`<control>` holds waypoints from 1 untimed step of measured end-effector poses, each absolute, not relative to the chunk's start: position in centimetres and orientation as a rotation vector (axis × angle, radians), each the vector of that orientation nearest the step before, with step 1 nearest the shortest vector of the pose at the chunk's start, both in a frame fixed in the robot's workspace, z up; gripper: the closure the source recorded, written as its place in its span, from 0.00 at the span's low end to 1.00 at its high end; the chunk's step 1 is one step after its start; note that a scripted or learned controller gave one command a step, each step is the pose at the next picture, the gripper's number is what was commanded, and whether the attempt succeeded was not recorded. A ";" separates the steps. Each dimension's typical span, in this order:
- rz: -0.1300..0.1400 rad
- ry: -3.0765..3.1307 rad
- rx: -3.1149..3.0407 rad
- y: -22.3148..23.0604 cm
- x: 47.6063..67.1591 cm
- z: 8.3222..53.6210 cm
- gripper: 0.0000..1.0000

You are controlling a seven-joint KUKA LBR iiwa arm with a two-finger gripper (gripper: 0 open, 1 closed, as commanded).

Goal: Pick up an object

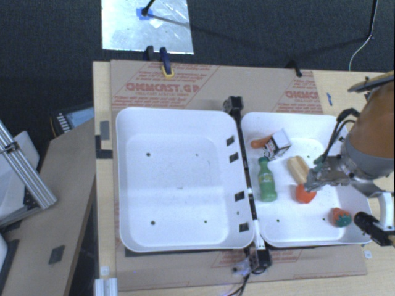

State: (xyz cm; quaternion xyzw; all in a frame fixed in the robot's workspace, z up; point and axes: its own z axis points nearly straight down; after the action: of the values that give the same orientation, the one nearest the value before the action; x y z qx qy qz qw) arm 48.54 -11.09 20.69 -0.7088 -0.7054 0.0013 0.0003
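Red-orange piece [303, 194] lies under the claw [313, 184], whose grip I cannot tell, beside a tan block [298, 168] and green bottle [266, 180].

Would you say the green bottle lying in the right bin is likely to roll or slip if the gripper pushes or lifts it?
The green bottle lies on its side on the smooth floor of the right bin, so a sideways nudge would probably roll it. It looks like small glossy plastic, likely light and stiff. Its rounded body may slip between fingers.
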 end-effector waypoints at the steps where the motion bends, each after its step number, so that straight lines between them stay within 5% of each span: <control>1: -0.005 -2.230 -2.220 -10.8 48.9 22.0 1.00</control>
State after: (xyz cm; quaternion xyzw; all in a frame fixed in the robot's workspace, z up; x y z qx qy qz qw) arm 48.86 -10.76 22.04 -0.7056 -0.7086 -0.0016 -0.0027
